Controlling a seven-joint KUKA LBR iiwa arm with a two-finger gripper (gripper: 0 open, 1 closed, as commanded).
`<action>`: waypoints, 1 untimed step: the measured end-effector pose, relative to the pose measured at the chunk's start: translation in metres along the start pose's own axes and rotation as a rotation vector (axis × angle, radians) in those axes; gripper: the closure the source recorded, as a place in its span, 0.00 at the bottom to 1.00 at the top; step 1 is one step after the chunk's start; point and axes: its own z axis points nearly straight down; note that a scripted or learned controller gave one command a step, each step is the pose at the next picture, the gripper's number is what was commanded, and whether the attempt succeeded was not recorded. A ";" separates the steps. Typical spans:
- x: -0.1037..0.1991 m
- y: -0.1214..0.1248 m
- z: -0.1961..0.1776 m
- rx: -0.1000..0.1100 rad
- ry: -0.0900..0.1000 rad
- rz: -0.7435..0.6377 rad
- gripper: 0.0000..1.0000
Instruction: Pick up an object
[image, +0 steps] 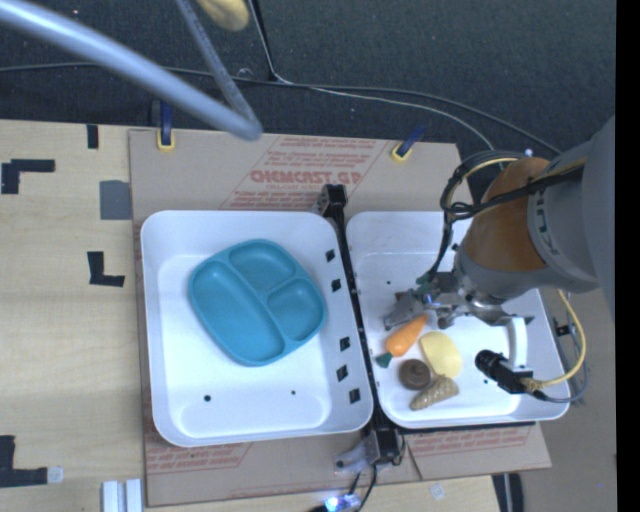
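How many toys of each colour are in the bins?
Blue: 1, the divided plate
Orange: 1, the carrot
Yellow: 1, the pale lump
Brown: 1, the round piece
Tan: 1, the long piece
Total: 5

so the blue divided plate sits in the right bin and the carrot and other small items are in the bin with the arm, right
Not quite. The camera view shows the blue divided plate in the left bin, not the right one. The rest holds: the carrot and other small items lie in the right bin, where the arm reaches in.
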 end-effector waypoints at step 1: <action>0.000 0.000 0.021 -0.006 -0.001 -0.001 0.00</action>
